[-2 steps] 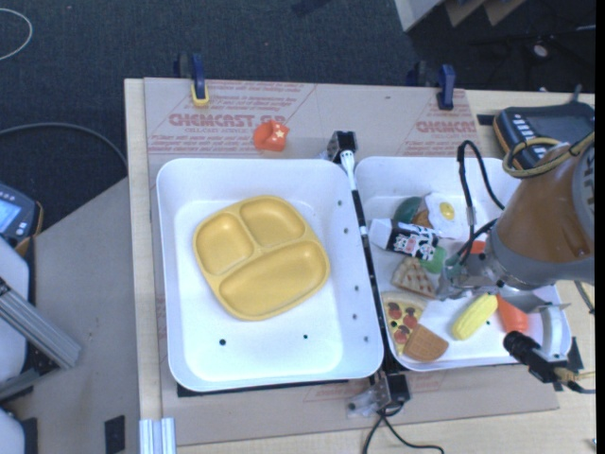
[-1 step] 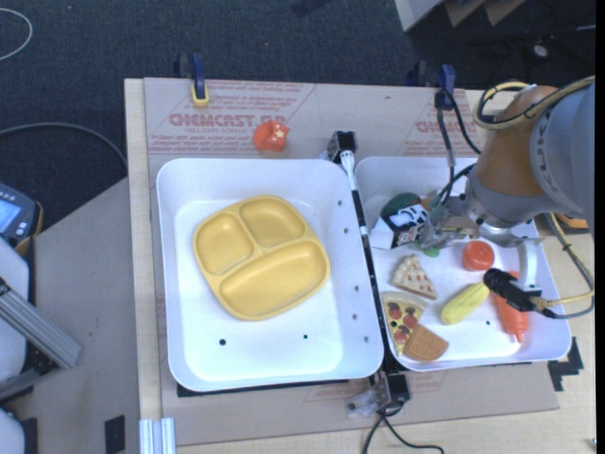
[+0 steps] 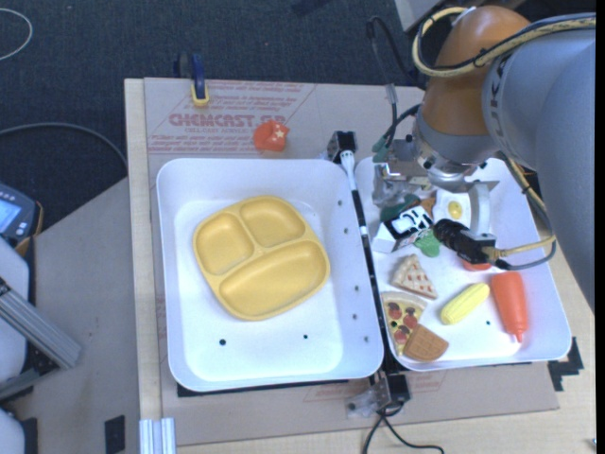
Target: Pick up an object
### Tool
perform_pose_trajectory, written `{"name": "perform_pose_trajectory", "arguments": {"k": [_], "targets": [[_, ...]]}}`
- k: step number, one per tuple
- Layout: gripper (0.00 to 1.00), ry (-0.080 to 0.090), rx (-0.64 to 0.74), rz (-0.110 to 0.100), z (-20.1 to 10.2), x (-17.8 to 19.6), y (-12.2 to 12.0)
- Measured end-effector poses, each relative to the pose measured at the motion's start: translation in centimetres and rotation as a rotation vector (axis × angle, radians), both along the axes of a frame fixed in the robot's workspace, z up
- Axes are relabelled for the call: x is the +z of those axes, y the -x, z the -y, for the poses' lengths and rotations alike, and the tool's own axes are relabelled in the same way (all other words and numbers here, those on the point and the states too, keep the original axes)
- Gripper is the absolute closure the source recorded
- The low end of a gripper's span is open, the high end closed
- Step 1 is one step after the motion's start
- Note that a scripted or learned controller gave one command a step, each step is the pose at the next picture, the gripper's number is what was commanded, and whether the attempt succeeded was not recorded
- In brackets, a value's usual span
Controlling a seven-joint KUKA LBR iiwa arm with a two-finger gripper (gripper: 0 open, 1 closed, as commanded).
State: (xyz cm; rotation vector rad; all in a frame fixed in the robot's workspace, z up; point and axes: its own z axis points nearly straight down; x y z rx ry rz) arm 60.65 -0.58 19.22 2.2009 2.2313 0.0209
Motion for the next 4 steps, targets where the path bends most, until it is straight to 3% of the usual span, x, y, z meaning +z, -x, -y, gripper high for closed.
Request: {"name": "perform_pose_trajectory", "arguments": {"k": [1,2,3,4], "targets": [[1.00,0.004,-0.008,-0.014,-5.3,0.6,1.4],[1.00,0.001,-0.008,-0.006,-9.5,10.2,4.8],[1.00,0.003,-0.008,-0.024,-16.1,3.1,2.1],[1.00,0.003,-0.008,-0.011,-22.7,2.7,-2.9]]}}
